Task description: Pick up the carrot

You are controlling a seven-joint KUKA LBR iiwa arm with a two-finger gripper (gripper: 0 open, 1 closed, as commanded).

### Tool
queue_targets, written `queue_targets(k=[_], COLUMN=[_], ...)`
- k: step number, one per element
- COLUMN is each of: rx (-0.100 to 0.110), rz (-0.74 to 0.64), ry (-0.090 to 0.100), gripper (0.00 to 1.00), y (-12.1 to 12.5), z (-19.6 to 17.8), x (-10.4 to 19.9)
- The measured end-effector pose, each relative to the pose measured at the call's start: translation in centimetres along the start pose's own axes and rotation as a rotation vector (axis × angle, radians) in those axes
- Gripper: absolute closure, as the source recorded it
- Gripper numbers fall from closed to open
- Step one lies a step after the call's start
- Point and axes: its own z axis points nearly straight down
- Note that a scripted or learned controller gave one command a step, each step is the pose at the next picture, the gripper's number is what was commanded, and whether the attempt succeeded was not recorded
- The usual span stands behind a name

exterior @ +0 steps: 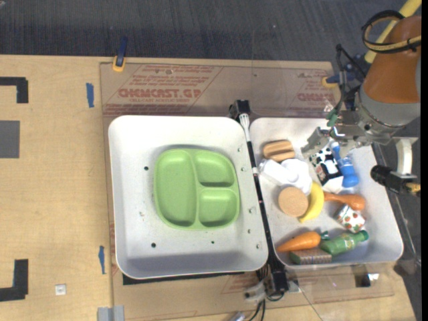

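Observation:
The carrot (299,241), orange and tapered, lies near the front edge of the right bin (391,236), pointing left. A green bottle (345,243) touches its right end. My gripper (326,144) hangs over the back part of the same bin, well behind the carrot. It is just above a black-and-white toy (326,163) and a blue item (348,174). Nothing of the carrot is near the gripper.
The right bin also holds a hot-dog bun (278,150), a white object (286,172), a round tan disc (292,201), a banana (313,203), an orange piece (346,200) and a spotted cube (350,217). The left bin (134,179) holds a green divided plate (197,188).

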Motion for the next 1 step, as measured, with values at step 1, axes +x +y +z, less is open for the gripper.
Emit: queue_targets(k=[1], rx=[0.007], rz=[0.108], ry=[0.001], gripper=[0.0], y=[-5.97], z=[8.34], x=[1.76])
